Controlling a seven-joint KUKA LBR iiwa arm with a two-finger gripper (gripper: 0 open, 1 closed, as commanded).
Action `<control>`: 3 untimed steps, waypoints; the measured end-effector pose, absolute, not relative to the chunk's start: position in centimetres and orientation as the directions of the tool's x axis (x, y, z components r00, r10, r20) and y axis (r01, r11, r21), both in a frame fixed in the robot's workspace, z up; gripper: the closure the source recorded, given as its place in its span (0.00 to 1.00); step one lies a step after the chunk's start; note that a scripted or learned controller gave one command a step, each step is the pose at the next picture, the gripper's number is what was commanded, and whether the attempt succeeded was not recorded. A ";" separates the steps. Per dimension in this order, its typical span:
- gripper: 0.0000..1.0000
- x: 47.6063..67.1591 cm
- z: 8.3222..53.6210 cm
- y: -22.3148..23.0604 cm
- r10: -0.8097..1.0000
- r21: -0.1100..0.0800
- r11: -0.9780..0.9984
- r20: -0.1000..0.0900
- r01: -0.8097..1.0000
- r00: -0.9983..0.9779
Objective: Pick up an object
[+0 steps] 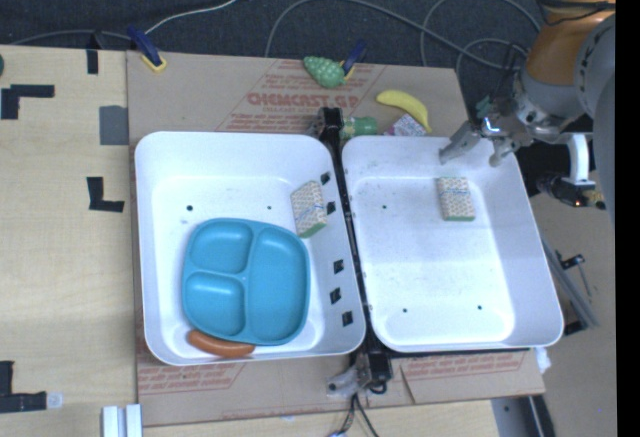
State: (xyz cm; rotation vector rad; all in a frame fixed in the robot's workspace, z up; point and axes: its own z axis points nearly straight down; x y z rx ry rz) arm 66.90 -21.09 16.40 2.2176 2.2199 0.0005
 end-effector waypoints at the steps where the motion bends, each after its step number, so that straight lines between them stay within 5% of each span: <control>1: 0.00 62.3 8.7 -22.3 1.000 0.002 0.002 0.000 1.000 -0.002; 2: 0.00 63.4 8.7 -18.4 1.000 0.005 0.002 -0.002 1.000 -0.002; 3: 1.00 63.4 9.7 -18.5 1.000 0.006 0.002 -0.004 1.000 -0.002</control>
